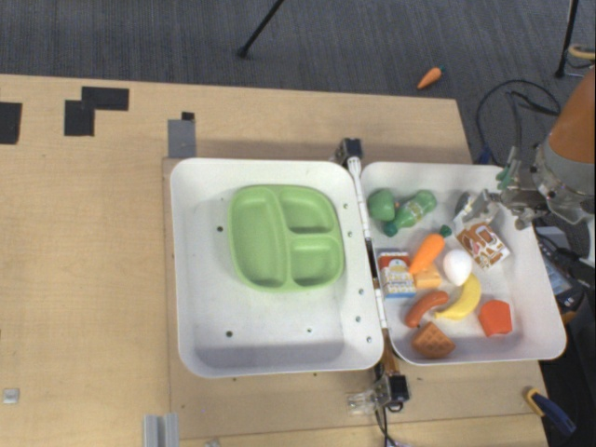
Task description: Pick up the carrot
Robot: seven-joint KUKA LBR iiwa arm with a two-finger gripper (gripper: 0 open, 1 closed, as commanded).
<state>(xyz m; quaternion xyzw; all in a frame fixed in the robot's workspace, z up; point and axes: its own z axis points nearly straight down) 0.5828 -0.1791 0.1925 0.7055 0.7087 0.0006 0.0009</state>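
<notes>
Wooden bench top (84,277) carries two shallow white bins side by side, with dark grey carpet (186,17) beyond its far edge. At the right bin's (549,338) far right rim hangs the gripper (486,205), its metal fingers spread apart with nothing between them, the grey arm (570,161) running off to the right behind it.

Just below the jaws lies a small red-and-white patterned packet (482,244). Down and to the left of the jaws, a white egg (456,267) touches the carrot (427,252), which lies tilted in the middle of the bin, well apart from the fingers. Beside the carrot on its left sits a small carton (396,274). Level with the jaws and further left rest green toy vegetables (399,207).

Lower still are a banana (463,300), a sausage (425,306), an orange-red block (495,318) and a waffle-like brown piece (433,342).

Far to the left, the left bin (200,333) holds a green divided plate (285,237). Another small orange object (427,78) lies on the carpet, up and left of the jaws.
</notes>
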